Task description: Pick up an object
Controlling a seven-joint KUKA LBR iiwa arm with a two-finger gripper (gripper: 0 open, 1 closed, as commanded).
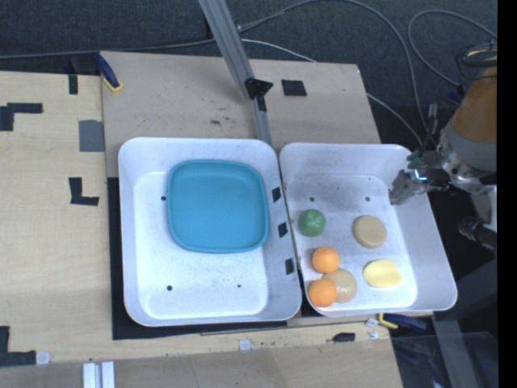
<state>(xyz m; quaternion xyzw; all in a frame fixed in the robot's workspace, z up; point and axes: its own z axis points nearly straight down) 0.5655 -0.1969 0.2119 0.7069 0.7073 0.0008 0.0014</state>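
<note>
Notably, the two-finger gripper (401,189), its grip state not discernible, hung over the right white bin's (428,253) far right rim, with the nearest object, a round beige disc-shaped piece (369,231), lying down-left inside that bin, apart from it.

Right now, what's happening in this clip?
A grey arm with an orange band reaches in from the right, its pincer at the right bin's far right edge, with nothing visibly held. That bin holds a green ball, two orange balls, two beige round pieces and a yellow piece. The left bin holds a blue plate. No pick has happened yet.
</note>
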